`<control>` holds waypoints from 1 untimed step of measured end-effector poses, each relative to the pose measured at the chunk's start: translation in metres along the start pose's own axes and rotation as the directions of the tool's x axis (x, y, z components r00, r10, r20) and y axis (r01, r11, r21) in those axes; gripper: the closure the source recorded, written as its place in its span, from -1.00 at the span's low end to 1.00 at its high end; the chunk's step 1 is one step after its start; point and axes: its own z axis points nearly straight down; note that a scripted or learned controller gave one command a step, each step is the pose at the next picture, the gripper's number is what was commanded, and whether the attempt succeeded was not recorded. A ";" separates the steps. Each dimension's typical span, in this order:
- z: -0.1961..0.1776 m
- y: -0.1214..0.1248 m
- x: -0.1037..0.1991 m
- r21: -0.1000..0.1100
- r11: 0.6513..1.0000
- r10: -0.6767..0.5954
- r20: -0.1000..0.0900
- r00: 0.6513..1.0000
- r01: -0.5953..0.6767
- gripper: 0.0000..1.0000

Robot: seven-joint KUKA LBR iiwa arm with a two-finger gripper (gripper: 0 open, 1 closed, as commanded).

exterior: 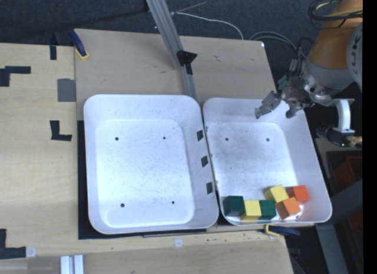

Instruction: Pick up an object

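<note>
Here the tool (275, 106) hangs over the far rim of the right bin (247, 155), its 2 fingers spread apart with only air between them, so it carries nothing. That open stance suits an approach: the jaws are ready to straddle something, but nothing lies beneath them at that spot.

The candidates for picking sit well apart from it, crowded into the near right corner of the same bin. There are 2 green blocks (234, 204), 2 yellow blocks (253, 209) and 2 orange blocks (288, 207), all touching or nearly so, pressed against the bin's wall. Probably they gathered there because the bin floor curves up at its edges and holds loose pieces in the corner.

The left bin (144, 161) has a bare floor with a few dark dots. Both bins rest on the counter (118, 60), divided by a narrow seam.

In my judgement the pick is not yet begun; the arm must travel toward the near corner, and the tight packing against the wall will leave little room for a finger on either side.
</note>
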 end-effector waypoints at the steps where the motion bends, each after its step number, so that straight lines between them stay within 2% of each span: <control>1: -0.041 0.015 -0.047 -0.006 1.000 0.003 0.003 1.000 -0.003 -1.00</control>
